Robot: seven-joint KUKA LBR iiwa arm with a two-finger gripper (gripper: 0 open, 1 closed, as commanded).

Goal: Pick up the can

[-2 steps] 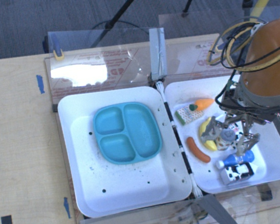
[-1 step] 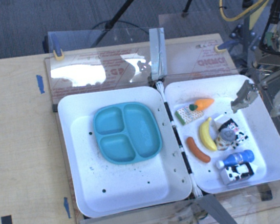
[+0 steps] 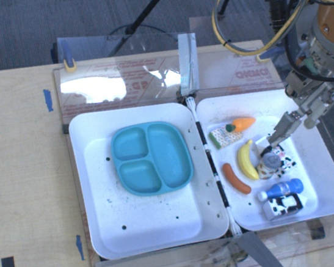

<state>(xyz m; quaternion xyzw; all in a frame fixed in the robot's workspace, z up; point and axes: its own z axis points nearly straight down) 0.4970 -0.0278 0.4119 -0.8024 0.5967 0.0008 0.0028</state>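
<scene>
The can stands upright in the right bin, its round grey top facing up, just right of the banana. My gripper reaches in slantwise from the upper right, and its tip is directly over the can's far rim, touching or nearly touching it. The arm's own tip hides part of the can's top edge. Nothing is lifted off the bin floor.
The right bin also holds a carrot, a small patterned packet, a red sausage, a blue bottle and a cow-patterned carton. A blue divided plate lies in the left bin.
</scene>
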